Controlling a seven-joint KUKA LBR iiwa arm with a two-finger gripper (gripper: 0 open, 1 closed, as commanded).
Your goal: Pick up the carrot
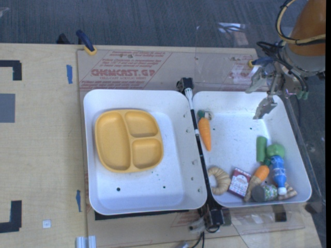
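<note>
Bench w/ two white bins: carrot (205, 131) lies untouched by right bin's (297, 138) left wall. My gripper (265, 109) hangs over far side, well apart from it, nothing held; can't tell open/closed. Approach, grasp, lift all left.

I see a pale wood bench (36, 154) carrying a brown board (129, 66) with red print. Two white bins sit on the board, touching side by side: the left bin (170, 190) and the right bin (232, 123). Black tape marks (13, 70) and a grey patch (6, 108) lie at the bench's left edge, with blue tape bits (69, 74) near the board.
</note>
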